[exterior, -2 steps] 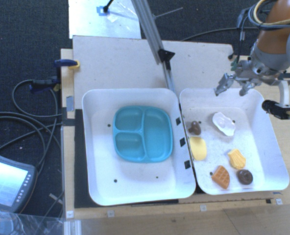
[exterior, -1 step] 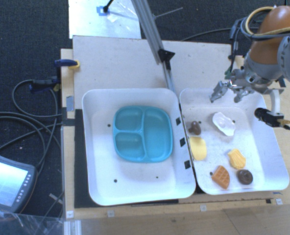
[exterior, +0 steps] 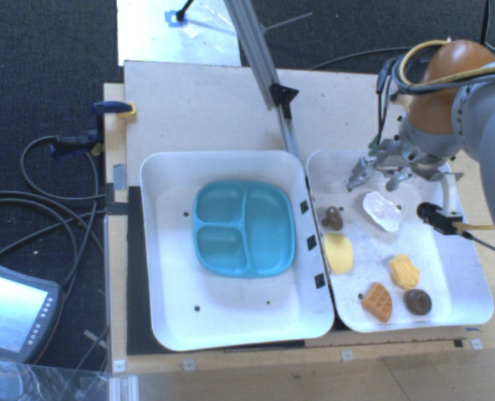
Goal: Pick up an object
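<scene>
Gripper (exterior: 380,172) poised above the right bin (exterior: 482,295), its fingers spread and holding nothing.

It hung over the bin's far end, just above a white object (exterior: 382,210). A small brown piece (exterior: 333,218) and a yellow piece (exterior: 339,253) lay by the bin's left wall; a yellow waffle (exterior: 404,271), an orange waffle (exterior: 378,302) and a dark brown round piece (exterior: 417,302) sat nearer the front. The left bin (exterior: 168,307) held a teal divided plate (exterior: 244,228).
</scene>
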